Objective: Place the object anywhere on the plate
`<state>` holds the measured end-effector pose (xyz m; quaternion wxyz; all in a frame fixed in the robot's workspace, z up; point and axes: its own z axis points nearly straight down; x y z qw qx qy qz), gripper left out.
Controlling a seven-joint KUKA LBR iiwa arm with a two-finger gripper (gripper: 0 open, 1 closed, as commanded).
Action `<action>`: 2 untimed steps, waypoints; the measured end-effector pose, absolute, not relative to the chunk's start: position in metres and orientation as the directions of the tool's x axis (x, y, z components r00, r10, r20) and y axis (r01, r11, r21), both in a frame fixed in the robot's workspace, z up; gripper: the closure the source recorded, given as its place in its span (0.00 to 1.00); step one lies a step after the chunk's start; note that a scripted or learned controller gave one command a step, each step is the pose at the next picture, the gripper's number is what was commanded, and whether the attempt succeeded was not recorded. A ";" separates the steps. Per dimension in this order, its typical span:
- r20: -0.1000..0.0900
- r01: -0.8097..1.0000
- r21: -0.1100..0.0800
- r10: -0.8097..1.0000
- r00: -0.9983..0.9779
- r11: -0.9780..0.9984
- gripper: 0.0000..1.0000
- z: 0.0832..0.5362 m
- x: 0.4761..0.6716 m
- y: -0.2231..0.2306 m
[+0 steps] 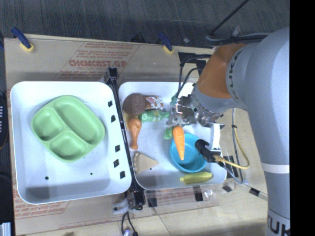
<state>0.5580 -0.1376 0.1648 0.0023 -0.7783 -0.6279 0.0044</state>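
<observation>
Left bin: green plate with three sections sits in its upper half, tilted a bit, bare white floor all around it, widest along the bottom and right. Nothing lies on the plate.

Cardboard sheet under both bins reads "CHEMCAST GP" in faded red print above the left bin; more red print along the bottom edge, too small to read. Blue clamps hold the top edge of the tabletop.

Black divider clips run down the gap between bins.

Right bin, crowded: brown round toy top left, chicken drumstick just below it, tan wedge bottom left, green bottle-shaped toy with a small labelled packet above it, writing unreadable. Blue bowl lower right, yellow-green pickle beside its bottom rim.

Gripper hangs over the right bin's middle, fingers pinching the top of an orange carrot, which points down over the bowl's left rim. Grey arm with orange band covers the bin's right side; cables trail there.
</observation>
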 end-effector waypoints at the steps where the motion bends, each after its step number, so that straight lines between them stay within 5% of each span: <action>1: -0.001 0.921 -0.012 0.921 0.389 -0.389 1.00 0.190 0.543 0.015; 2: -0.004 0.918 -0.011 0.918 0.397 -0.397 0.00 0.191 0.543 0.009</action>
